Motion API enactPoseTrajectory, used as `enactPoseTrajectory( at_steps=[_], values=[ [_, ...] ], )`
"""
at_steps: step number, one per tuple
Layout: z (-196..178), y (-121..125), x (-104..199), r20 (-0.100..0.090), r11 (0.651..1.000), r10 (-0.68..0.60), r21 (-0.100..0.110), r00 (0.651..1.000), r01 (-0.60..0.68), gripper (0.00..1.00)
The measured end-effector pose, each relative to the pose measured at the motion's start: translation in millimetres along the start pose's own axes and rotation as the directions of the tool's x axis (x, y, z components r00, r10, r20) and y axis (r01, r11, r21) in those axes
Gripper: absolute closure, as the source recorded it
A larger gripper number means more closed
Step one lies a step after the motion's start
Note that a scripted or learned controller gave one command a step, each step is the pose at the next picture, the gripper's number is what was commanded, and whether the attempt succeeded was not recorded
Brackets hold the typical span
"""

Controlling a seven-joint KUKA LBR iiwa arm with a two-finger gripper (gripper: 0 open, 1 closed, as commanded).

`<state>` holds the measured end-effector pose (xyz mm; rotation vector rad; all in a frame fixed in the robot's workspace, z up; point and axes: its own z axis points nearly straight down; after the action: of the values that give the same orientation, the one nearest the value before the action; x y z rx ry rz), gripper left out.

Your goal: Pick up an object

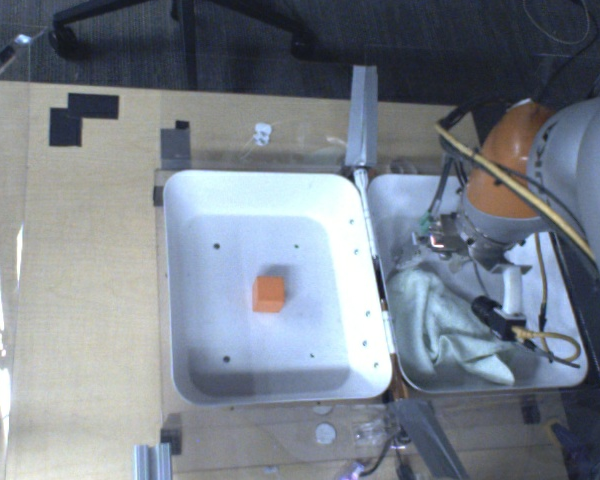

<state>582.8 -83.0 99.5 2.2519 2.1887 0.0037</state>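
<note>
A small orange cube lies near the middle of the left bin. A crumpled white cloth fills the lower part of the right bin. My gripper hangs low over the right bin, at the cloth's upper edge, under the orange-banded wrist. The gripper body and cables hide how it meets the cloth. I see nothing lifted off the bin floor.
A grey metal post stands at the far end of the divide between the bins. Cables loop from the wrist across the right bin's right side. Wooden bench top spreads to the left of the bins.
</note>
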Motion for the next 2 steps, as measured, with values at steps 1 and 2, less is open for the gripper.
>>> enactPoseTrajectory(
  at_steps=[1, 2],
  values=[
    [-10, 1, 1, -0.001, 1.000, 0.000, -0.001, 1.000, 0.000, 1.00],
    [-28, 45, -13, 0.001, 1.000, -0.001, -0.001, 1.000, 0.001, 1.00]
  ],
)
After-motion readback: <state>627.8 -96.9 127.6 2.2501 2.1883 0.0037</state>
